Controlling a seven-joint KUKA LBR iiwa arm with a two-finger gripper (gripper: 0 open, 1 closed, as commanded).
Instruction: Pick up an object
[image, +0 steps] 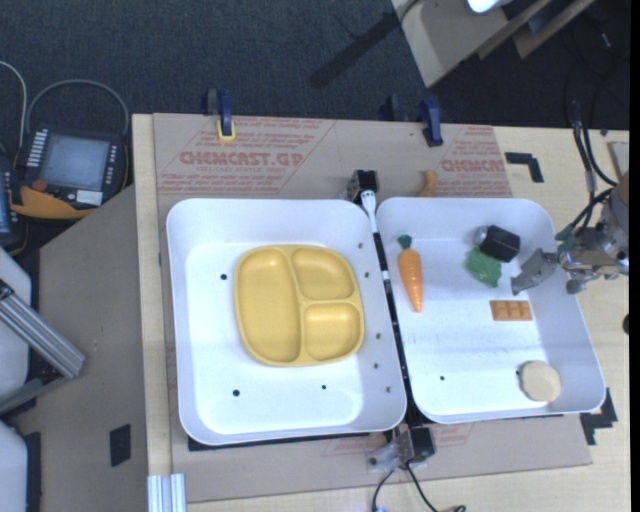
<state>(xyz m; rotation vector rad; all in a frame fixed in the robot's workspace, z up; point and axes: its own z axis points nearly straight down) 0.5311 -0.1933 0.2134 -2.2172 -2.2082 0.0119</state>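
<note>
Gripper (545, 268) at the right bin's (470, 395) far right rim, reaching in from the right; grey fingers low over the white floor, nothing seen between them; whether spread or closed, cannot tell from this angle. Just left of the gripper, a green leafy toy vegetable (484, 266), close to the fingertips but not clearly touching. Just above that and touching it, a black block (499, 242), up and left of the gripper. Below and slightly left of the gripper, a flat orange cracker-like tile (511, 311), lying apart from everything else. Farther below, near the bin's lower right corner, a round beige cookie-like piece (540, 381). Well to the left of the gripper, near the bin's left wall, a toy carrot (410, 278) lying lengthwise, green top pointing away from the camera. Beyond the divide, farthest left of the gripper, the left bin (200, 330) with a yellow three-compartment plate (298, 304) resting flat in its middle. Under both bins, a brown board (300, 155) with red printing, held by blue clamps (225, 108) at its far edge.
</note>
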